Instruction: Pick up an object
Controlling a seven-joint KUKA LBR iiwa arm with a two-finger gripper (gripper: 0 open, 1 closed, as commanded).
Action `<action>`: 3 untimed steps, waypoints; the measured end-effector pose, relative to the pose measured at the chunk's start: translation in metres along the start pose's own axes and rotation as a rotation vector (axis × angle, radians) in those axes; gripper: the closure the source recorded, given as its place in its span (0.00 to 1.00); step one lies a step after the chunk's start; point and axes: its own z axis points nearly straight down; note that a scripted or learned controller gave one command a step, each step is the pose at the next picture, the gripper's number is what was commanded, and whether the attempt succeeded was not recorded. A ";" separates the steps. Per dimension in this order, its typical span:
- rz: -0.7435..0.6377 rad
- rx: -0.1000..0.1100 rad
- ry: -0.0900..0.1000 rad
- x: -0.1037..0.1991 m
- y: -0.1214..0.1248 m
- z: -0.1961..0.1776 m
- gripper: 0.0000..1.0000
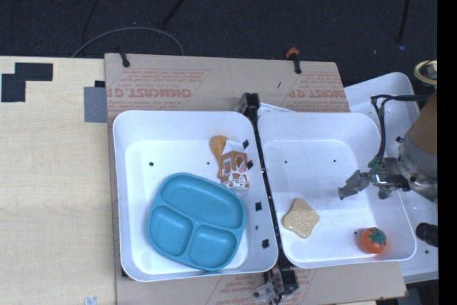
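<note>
One orange tomato toy [372, 240] | round, green-topped | right bin [321, 126] corner

Glossy blue plastic tray [196, 221] (smooth) inside matt white plastic bin [132, 153].

Two white bins sit side by side on the tabletop [50, 189]. The left bin [132, 153] holds a blue divided plate [196, 220] and a small orange-and-white toy [230, 162]. The right bin [321, 132] holds a tan sponge-like piece [300, 217] and an orange tomato-like toy [372, 240], with the end effector [355, 184] above its right side.

Dark carpet floor [235, 3], pale wooden bench [50, 189]
</note>
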 end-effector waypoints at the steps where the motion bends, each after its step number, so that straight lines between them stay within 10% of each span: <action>1: 0.000 0.007 0.003 -0.008 -0.001 0.058 0.00; 2: 0.001 0.001 0.001 -0.008 -0.001 0.109 0.00; 3: 0.005 -0.002 0.001 -0.009 0.000 0.096 1.00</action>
